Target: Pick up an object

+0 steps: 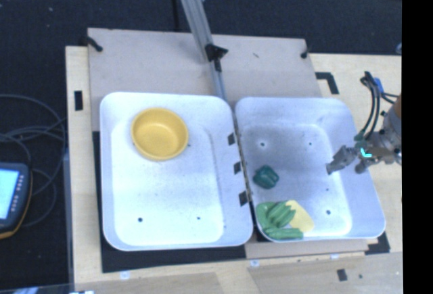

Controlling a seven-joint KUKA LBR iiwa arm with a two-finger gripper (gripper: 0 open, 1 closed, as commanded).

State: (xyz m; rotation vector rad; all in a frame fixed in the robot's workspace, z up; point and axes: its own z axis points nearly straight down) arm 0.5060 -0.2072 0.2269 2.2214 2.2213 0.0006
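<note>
A yellow bowl (160, 134) sits in the upper left of the left bin (122, 218). In the right bin (291, 117) lies a dark green pepper-like object (266, 177) near the left wall. A bunch of green pods on a yellow piece (283, 216) rests at the front left corner. My gripper (346, 161) hangs over the right bin's right edge, well to the right of the green object. Nothing shows between its fingers.
A grey metal pole (196, 12) slants from the top down to the gap between the bins. Cables and a handheld screen (12, 194) lie off the bench at the left. Black brackets (326, 80) mark the bench near the right bin.
</note>
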